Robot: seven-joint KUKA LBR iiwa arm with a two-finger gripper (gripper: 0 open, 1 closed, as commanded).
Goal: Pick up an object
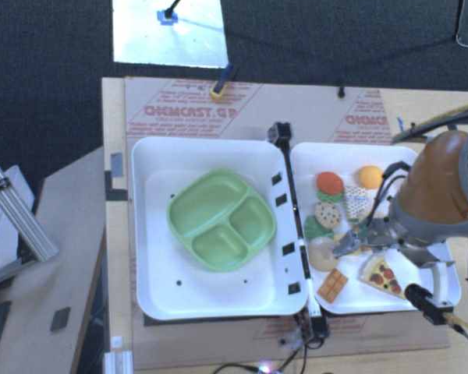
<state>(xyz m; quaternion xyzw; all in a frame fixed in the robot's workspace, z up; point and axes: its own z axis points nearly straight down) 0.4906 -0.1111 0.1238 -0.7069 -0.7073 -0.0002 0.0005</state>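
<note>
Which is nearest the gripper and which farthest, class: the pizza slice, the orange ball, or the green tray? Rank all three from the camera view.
Measured from the gripper in the right bin:
1. Pizza slice, just beside it, toward the bin's front edge.
2. Orange ball, at the back of the same bin.
3. Green tray, across the divider in the left bin.

Arm: grey, reaching in from the right edge of the view, its last links bent down and leftward toward the hand.
Band: orange, broad and rounded — sits up and to the right of the hand, just above the wrist.
Wrist: grey, directly right of the hand.
Hand: metal, pointing left and low — finger state cannot be made out.
</note>
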